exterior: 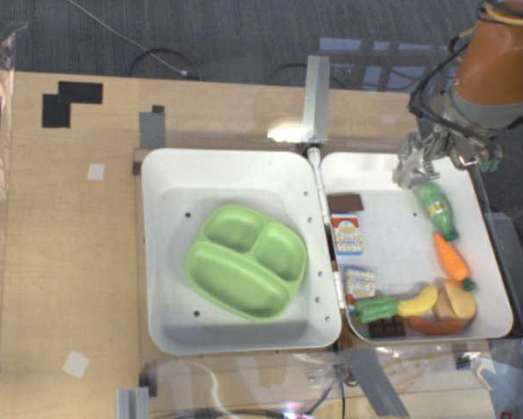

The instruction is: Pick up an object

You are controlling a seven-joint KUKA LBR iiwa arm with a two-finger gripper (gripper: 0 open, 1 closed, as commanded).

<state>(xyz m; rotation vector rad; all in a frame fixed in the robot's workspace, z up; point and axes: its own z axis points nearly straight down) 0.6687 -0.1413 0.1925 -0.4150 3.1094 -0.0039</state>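
**Inspector:** Status of the hand (416, 166)?

**Assistant:** It hangs over the far right part of the right bin (379, 225), just above the top of the green bottle (436, 208). Whether the hand is apart or together I cannot tell; the metal parts blur against the white wall. Nothing is seen clamped in it.

**Inspector:** Where are the candidate things?

**Assistant:** All lie in the right bin. The green bottle lies nearest the hand, with the carrot (451, 260) just nearer along the right wall. The banana (419, 301) sits among a cluster at the near edge. Two small cartons (347, 233) lie by the left wall. The left bin (165, 182) carries a green divided plate (246, 259).

**Inspector:** Progress?

**Assistant:** In my judgement, early. Nothing is lifted. The approach looks aimed at the bottle; closing, gripping and raising are all left to do.
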